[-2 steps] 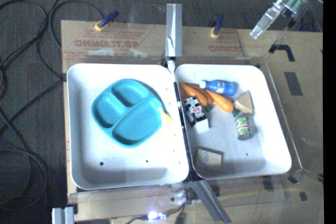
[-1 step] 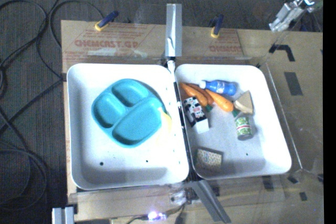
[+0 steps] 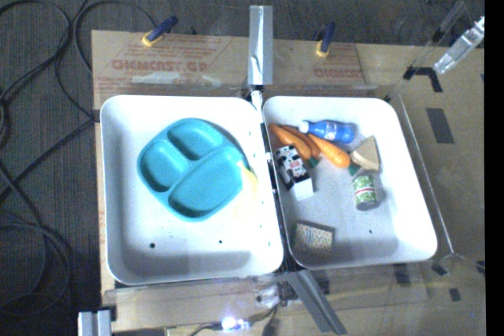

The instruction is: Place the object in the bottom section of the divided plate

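Dark carpet with loose cables is surrounding the bench [image 3: 118, 59]. Left bin [image 3: 118, 248] is holding the blue divided plate [image 3: 193, 168]. Right bin [image 3: 402, 232] is carrying carrots [image 3: 315, 144], a blue bottle [image 3: 331, 130], a green can [image 3: 365, 190] and a sponge [image 3: 313, 235]. Tool state: cannot tell.

Blue divided plate [image 3: 194, 168] in left bin [image 3: 126, 240], small objects [image 3: 327, 157] in right bin [image 3: 409, 240]
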{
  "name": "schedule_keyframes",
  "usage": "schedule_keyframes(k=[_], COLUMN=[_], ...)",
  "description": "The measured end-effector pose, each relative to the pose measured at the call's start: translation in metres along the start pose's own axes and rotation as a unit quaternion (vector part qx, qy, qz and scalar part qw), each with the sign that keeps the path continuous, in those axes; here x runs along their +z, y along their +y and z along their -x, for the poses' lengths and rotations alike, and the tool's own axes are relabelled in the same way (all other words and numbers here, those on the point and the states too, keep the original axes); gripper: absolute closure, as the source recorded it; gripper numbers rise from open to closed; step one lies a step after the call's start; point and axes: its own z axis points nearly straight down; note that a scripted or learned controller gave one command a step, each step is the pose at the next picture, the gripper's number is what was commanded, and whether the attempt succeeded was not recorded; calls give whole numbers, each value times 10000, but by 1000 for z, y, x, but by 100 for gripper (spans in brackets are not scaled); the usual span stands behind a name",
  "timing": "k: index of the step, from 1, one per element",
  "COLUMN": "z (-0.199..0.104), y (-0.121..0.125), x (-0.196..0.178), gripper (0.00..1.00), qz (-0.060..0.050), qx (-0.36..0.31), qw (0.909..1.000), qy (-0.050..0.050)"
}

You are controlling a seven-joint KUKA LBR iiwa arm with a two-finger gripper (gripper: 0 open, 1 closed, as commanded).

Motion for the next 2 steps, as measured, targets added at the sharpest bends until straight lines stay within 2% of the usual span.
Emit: schedule_keyframes(k=[2], z=[1], y=[3], x=[-13], gripper=[100], qz=[-27], qx=[-1], qw=[10000], qy=[16])
